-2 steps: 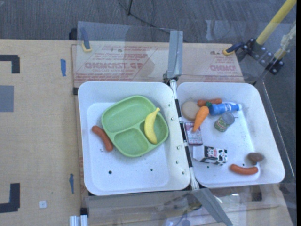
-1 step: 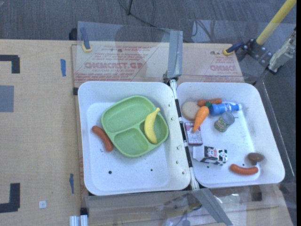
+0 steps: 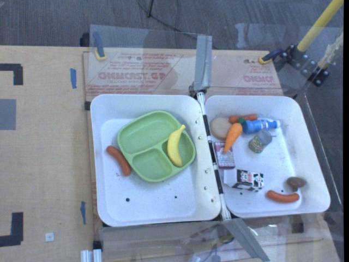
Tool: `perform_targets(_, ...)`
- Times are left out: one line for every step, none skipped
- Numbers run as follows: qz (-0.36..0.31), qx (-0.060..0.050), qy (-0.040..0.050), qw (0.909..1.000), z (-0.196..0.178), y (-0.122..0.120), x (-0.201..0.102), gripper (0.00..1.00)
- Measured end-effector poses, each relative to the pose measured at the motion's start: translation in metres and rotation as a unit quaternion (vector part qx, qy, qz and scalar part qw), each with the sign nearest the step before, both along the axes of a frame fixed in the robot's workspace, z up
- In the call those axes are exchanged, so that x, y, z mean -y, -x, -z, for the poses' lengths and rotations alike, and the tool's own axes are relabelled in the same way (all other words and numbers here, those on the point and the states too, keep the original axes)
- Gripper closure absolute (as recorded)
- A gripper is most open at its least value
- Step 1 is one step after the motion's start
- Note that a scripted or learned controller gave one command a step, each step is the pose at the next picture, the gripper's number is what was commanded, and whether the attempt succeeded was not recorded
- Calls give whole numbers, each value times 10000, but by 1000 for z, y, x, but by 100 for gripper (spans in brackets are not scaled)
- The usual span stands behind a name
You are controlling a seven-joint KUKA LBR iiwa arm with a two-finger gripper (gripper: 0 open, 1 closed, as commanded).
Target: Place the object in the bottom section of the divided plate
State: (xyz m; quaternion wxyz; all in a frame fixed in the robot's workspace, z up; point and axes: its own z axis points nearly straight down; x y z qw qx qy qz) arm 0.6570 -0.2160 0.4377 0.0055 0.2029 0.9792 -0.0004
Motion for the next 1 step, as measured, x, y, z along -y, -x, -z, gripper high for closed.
perform_targets(-2825, -14, 15, 9593, -1, 7, 6, 100)
